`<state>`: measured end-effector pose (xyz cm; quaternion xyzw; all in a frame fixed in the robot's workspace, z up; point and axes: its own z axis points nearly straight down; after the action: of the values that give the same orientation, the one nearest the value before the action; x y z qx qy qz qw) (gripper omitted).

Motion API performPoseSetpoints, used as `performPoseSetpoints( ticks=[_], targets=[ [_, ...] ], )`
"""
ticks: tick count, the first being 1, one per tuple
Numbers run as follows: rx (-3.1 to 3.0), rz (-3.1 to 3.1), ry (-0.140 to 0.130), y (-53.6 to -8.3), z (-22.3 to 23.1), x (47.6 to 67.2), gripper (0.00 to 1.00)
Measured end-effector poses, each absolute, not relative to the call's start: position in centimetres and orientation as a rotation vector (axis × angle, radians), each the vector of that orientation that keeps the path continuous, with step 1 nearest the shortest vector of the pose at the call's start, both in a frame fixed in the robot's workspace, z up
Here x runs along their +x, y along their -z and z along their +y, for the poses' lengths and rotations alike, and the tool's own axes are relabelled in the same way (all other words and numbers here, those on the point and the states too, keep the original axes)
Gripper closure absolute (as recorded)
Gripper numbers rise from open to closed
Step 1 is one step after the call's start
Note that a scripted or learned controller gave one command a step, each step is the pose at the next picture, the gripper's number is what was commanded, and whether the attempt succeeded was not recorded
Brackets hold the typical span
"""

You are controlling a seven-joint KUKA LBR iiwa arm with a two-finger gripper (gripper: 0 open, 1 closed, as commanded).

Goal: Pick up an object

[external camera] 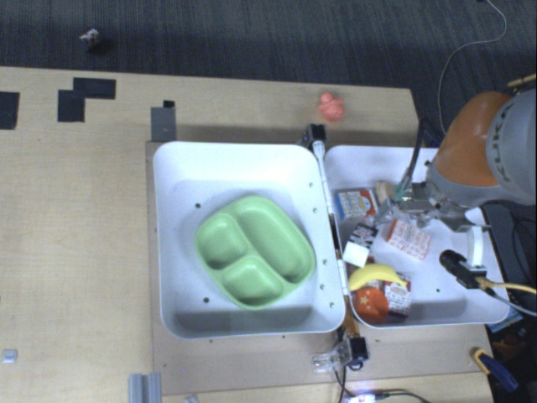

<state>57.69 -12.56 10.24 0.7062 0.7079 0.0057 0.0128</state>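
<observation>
My gripper (388, 214) reaches in from the right and hangs low over the middle of the right bin (436, 309). Just left of it lies a small white, red and blue box (355, 201). A red-and-white packet (409, 240) lies just right of and below it. In front of the gripper sit a small white cube (357, 254), a yellow banana (375, 275) and a red round fruit (371, 304) with a small printed pack (397, 299) against it. The gripper body hides whatever lies under it.
The left bin (172, 225) holds a green divided plate (254, 249). A pink lump (331, 106) lies on the bench behind the bins. The rim between the two bins runs just left of the box.
</observation>
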Motion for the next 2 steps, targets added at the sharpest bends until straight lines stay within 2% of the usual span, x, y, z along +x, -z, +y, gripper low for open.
performPoseSetpoints(
  ticks=[1,2],
  targets=[
    [2.197,2.205,-0.022,-11.32,-12.49,57.82,1.0],
    [2.197,2.206,-0.022,-11.31,-12.49,57.81,0.0]
  ],
)
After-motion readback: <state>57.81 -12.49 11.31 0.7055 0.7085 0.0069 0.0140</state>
